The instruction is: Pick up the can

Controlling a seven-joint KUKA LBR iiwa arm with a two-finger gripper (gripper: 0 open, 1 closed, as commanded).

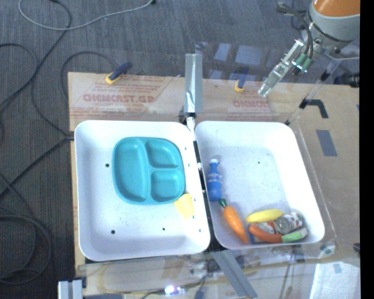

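One fixed camera looks down at a slant from above the surface [134, 96]; both white bins, left bin [93, 233] and right bin [263, 137], fit in frame; the arm [333, 14] enters from the upper right.

Dark grey carpet floor [117, 41], black cables [35, 70], cardboard-topped bench [134, 96].

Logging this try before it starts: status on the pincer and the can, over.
Pincer high, beyond right bin's far rim, holding nothing. Can on its side, near corner of right bin. Banana and green piece pressed against it.
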